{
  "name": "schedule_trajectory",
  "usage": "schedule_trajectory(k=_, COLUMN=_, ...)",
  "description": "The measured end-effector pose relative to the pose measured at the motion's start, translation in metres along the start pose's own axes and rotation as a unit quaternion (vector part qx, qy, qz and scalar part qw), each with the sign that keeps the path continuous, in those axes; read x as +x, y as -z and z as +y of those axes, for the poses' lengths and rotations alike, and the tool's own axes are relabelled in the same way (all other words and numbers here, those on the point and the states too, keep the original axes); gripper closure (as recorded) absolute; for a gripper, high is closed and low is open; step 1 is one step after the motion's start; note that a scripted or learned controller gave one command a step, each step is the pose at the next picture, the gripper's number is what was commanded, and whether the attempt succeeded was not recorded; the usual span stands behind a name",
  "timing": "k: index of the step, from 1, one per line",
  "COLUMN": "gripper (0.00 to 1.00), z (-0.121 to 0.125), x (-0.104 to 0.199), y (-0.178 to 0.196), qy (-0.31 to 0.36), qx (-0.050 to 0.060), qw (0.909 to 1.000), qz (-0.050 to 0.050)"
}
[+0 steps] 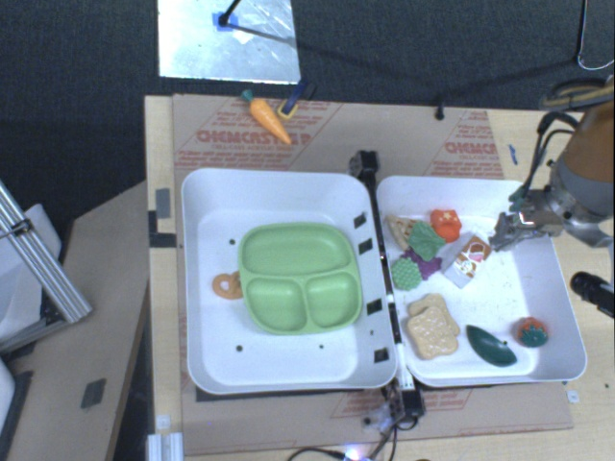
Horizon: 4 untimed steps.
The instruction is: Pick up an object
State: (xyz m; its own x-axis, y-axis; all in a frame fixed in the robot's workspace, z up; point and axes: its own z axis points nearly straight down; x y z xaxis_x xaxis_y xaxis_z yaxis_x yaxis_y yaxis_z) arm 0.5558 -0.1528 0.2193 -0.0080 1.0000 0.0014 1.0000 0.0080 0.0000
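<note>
My gripper [509,230] hangs over the upper right part of the right bin [567,301]. Just to its left lies a small white and red carton [470,258], apart from it as far as I can see. Further left in that bin are an orange-red tomato [445,223], two green leafy pieces [424,241] on a purple one, and a tan wedge [401,228]. Toward the front lie a pair of beige crackers [431,326], a dark green pod [492,347] and a small red and green ball [531,331].
The left bin [207,257] bears a green divided plate [299,277] and a small pretzel [228,285] beside it. A toy carrot [269,120] lies on the cardboard behind the bins, below a shiny metal sheet [226,27]. The arm's orange band [594,152] is at the right edge.
</note>
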Motion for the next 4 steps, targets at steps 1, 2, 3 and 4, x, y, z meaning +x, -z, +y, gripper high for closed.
schedule_trajectory(k=1, gripper=1.0, z=-0.017, x=0.051, y=-0.009, qy=0.0, qx=0.0, qw=1.0, qz=0.0)
schedule_trajectory(k=2, gripper=1.0, z=-0.032, x=0.102, y=-0.014, qy=0.001, qx=0.0, qw=1.0, qz=0.001)
schedule_trajectory(k=3, gripper=1.0, z=-0.042, x=0.152, y=0.007, qy=0.001, qx=-0.002, qw=1.0, qz=0.0)
schedule_trajectory(k=4, gripper=1.0, z=-0.058, x=0.194, y=-0.005, qy=0.0, qx=0.0, qw=1.0, qz=0.0)
